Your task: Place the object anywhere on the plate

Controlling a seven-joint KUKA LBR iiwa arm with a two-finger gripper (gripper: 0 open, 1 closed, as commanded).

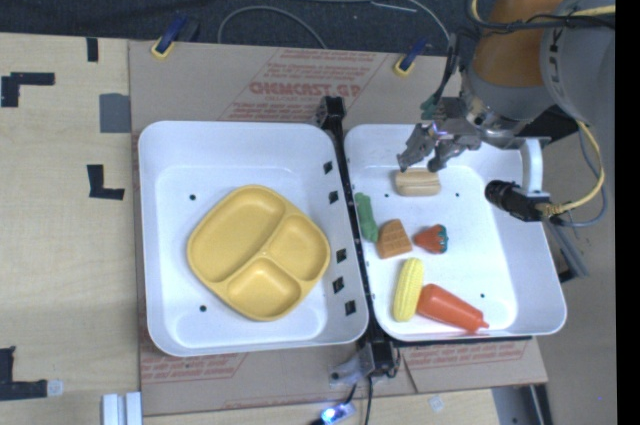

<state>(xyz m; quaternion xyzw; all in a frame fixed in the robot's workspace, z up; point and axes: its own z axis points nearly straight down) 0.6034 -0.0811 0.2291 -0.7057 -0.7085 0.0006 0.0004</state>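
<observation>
- At the far left we see the wooden bench (60, 243), with a cardboard sheet (300, 83) lying under both bins.
- The left bin (165, 313) holds the yellow plate (258, 252), a three-compartment dish sitting roughly in the bin's middle.
- In the right bin (520, 293), near the divider, we see a green vegetable piece (366, 216), with an orange-brown wedge (394, 239) just beside it.
- Below these lies a yellow corn cob (407, 288), touching or nearly touching an orange carrot (450, 308).
- A small red piece (431, 238) sits to the right of the wedge.
- Toward the bin's upper part lies a tan bread-like piece (417, 183), flat on the bin floor.
- The gripper (432, 153) hovers just above that tan piece, fingers spread narrowly and clasping nothing we can see.
- At the right, the grey arm (560, 63) carries its orange band.
</observation>
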